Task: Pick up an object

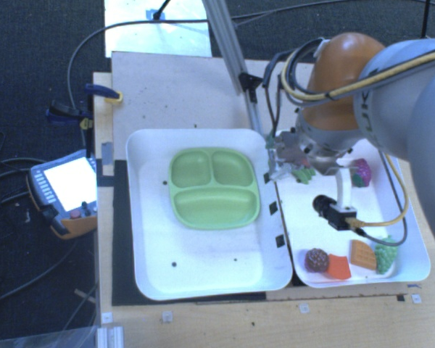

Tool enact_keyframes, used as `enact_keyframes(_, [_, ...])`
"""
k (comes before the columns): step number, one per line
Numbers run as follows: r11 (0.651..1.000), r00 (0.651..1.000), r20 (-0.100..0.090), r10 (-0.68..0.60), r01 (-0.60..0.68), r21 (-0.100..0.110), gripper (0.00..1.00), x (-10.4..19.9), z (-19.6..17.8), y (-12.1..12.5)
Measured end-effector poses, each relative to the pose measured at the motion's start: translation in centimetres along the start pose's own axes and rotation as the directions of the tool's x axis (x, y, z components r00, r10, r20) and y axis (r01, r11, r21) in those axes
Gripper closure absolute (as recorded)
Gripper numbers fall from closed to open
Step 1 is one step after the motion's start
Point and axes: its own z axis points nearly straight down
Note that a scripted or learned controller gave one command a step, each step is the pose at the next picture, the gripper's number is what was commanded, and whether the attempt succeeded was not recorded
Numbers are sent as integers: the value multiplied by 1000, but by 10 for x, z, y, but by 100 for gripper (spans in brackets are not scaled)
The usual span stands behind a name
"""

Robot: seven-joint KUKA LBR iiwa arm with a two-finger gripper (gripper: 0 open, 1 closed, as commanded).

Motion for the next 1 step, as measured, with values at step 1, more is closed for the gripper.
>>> enact_keyframes(1, [1000, 1000, -1, -1, 1, -4, 100, 49, -14, -6])
